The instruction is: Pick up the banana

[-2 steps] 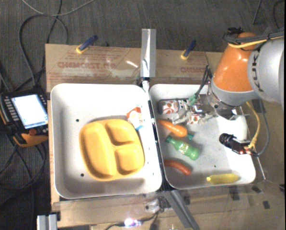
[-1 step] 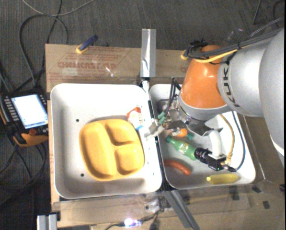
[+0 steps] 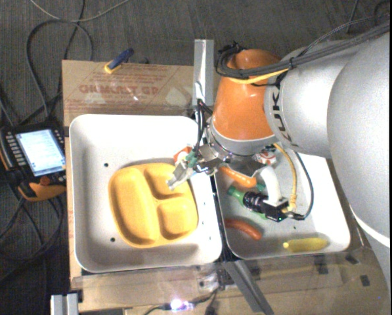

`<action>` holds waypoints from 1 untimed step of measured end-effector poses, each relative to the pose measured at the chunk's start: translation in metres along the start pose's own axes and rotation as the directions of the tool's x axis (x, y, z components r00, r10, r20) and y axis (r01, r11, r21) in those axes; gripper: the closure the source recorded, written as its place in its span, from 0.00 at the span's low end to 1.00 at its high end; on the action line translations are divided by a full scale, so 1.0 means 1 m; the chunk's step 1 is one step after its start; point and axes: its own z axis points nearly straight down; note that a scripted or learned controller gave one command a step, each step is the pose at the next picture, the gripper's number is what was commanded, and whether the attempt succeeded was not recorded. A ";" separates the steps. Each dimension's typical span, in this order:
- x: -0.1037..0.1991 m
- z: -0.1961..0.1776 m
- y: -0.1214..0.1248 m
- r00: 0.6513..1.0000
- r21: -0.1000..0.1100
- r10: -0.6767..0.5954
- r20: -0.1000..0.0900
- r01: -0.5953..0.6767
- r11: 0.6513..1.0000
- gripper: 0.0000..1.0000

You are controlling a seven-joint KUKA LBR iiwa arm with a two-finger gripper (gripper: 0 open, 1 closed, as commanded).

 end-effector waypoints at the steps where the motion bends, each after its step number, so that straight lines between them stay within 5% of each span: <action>1: 0.037 0.059 0.004 0.992 0.002 -0.127 -0.001 0.127 0.992 0.00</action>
